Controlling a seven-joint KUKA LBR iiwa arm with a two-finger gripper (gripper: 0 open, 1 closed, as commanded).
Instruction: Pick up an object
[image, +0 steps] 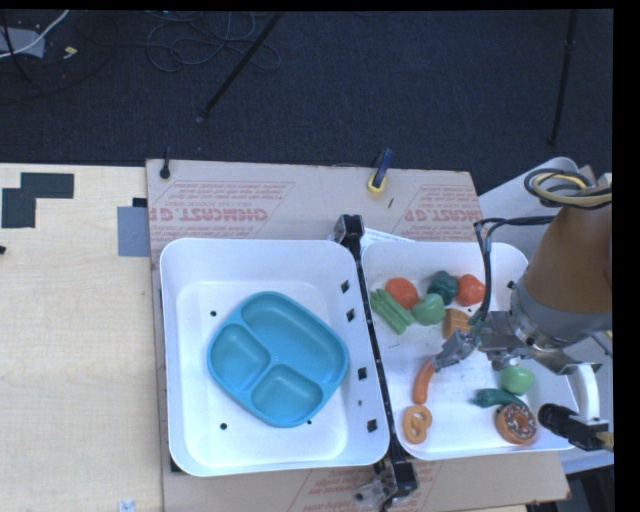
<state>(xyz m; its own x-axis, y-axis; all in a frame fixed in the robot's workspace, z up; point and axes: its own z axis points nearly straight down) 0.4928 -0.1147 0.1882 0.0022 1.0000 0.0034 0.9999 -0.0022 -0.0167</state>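
Your nearest candidate is the orange sausage (424, 382), lying low in the right bin (506, 446), just below-left of the pincer (455, 352). You cannot tell whether the pincer is open or closed. Above it sit a tomato (402, 291) and green pieces (428, 309); a pretzel (416, 424) and donut (516, 423) lie lower. The left bin (190, 300) holds a blue divided plate (277, 357).

I count two white bins: the left bin (190, 300) and the right bin (440, 440). One blue divided plate (277, 357) lies in the left. In the right I make out roughly nine toy foods, among them one sausage (424, 382), one pretzel (416, 423), one doughnut (516, 423) at its five o'clock corner.
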